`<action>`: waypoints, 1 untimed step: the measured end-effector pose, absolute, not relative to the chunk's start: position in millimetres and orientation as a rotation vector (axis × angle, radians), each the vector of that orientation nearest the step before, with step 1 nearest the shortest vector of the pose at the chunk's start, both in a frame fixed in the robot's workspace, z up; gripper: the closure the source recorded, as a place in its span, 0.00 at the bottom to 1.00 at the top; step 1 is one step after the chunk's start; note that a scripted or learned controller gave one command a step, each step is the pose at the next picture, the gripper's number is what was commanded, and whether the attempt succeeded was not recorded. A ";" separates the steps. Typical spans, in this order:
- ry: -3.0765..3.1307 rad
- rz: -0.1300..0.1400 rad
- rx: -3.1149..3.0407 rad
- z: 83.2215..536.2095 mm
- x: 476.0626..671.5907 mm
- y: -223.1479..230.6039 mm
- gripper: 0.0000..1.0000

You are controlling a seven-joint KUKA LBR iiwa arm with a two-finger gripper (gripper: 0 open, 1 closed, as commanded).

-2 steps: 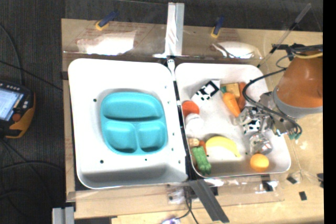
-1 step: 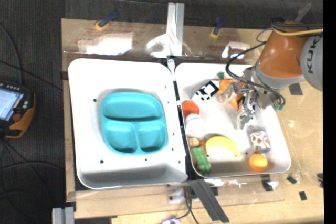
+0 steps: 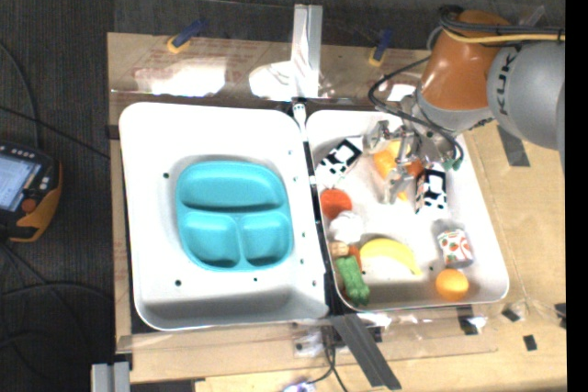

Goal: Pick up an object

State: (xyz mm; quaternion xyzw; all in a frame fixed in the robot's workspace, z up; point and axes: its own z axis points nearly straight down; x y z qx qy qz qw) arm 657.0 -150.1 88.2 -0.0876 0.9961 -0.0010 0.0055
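Right bin (image 3: 491,266), nearest edge: green item (image 3: 352,278), banana (image 3: 388,254), orange (image 3: 451,283), small patterned can (image 3: 455,245). Further back: red-orange item (image 3: 335,200) and checkered block (image 3: 339,157). Left bin (image 3: 147,197) holds a blue divided tray (image 3: 234,213). End effector (image 3: 401,172) sits low in the right bin's far half beside a yellow-orange item (image 3: 386,161); its opening cannot be determined.
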 end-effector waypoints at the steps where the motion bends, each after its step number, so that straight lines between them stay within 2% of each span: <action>1: 3.141 -0.008 -0.188 88.6 668.4 -115.5 0.00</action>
